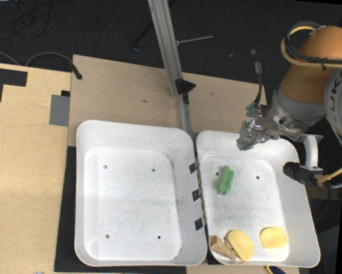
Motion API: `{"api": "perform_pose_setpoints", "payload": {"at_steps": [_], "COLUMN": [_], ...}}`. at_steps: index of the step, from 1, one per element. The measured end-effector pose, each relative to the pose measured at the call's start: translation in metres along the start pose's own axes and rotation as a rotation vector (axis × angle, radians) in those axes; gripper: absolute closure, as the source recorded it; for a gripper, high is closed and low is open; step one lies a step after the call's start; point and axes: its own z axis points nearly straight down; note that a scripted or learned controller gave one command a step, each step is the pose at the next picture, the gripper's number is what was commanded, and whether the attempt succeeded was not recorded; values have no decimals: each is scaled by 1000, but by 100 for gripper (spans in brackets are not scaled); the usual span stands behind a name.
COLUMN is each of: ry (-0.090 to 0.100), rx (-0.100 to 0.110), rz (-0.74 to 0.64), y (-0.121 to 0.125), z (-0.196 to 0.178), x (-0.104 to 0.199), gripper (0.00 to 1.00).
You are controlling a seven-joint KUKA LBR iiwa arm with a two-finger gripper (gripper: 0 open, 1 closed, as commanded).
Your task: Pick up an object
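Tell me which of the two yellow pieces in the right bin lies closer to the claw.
The rounder yellow piece, farther right, is closer to the claw. The other yellow piece sits lower left, against a tan object.

I see two bins side by side, right bin (301,196) holding a stick (225,180) mid-floor, two lumps (241,244) (274,238) at its near edge, left bin (98,138) beside it.

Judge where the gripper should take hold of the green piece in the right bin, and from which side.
Grip the green piece across its narrow middle, coming straight down. It lies flat and elongated, apart from the yellow pieces and the bin wall. Gripper hovers nearby.
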Motion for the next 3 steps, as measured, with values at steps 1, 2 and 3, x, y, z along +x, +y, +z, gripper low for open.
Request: {"api": "perform_pose_setpoints", "payload": {"at_steps": [1,2,3], "ry": [0,0,0], "rx": [1,0,2], "rz": [1,0,1], "y": [2,9,5], "z": [15,25,30], "x": [48,109,165], "gripper": [100,100,100]}}
